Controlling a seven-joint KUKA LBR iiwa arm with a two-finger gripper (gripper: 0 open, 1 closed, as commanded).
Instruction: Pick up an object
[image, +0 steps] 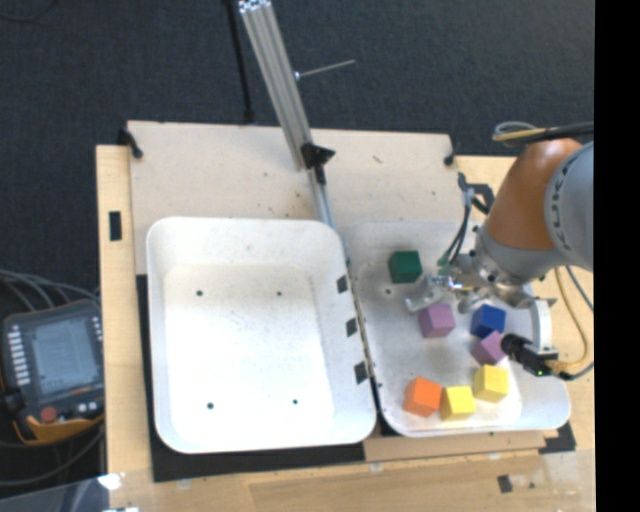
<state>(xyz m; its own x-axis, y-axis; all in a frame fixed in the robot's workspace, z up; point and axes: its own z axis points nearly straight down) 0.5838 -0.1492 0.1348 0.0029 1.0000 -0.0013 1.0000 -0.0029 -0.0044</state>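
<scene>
The right bin (390, 400) holds several coloured blocks. A green block (404, 266) lies at its far side. A purple block (436, 321) sits in the middle, with a blue block (488, 320) and a smaller purple block (490, 347) to its right. Along the near edge lie an orange block (423, 396) and two yellow blocks (459, 401) (491, 383). My gripper (441, 291) hangs low over the bin, just beyond the purple block and left of the blue one. No block is visibly held in it.
The left bin (160, 300) stands beside the right one, with a raised rim between them. A slanted metal rail (285, 90) rises from the bench behind the bins. Cables (560, 360) trail from the arm over the right bin's right edge.
</scene>
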